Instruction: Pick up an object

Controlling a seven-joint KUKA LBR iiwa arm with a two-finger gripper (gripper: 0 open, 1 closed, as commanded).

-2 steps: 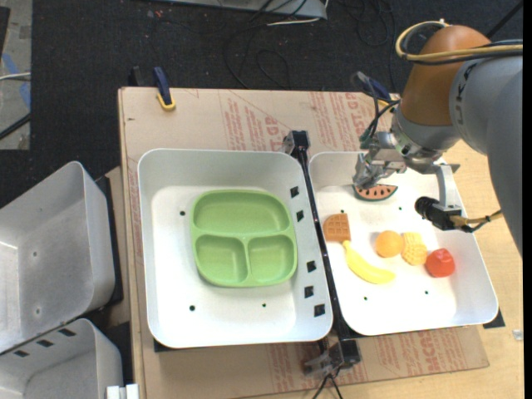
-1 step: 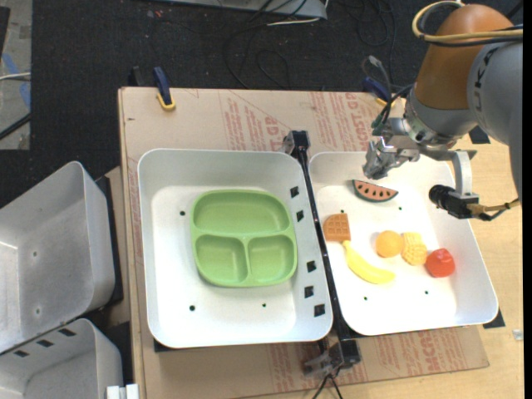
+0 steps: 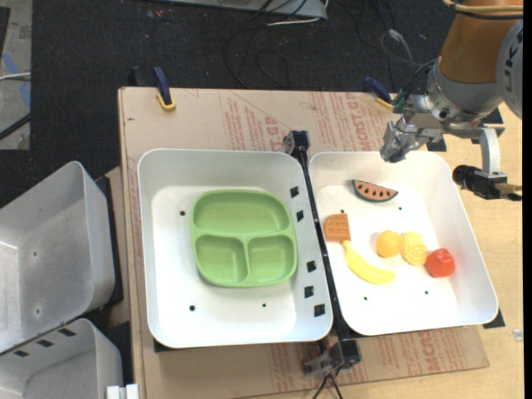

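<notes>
So from my seat the gripper (image 3: 394,150) hangs over the far edge of the right bin (image 3: 478,306), and honestly I can't tell how its jaws are set from this angle. Nearest pick is the watermelon slice (image 3: 374,191), lying just toward me and slightly left of the jaws, its long axis running across the bin.
</notes>
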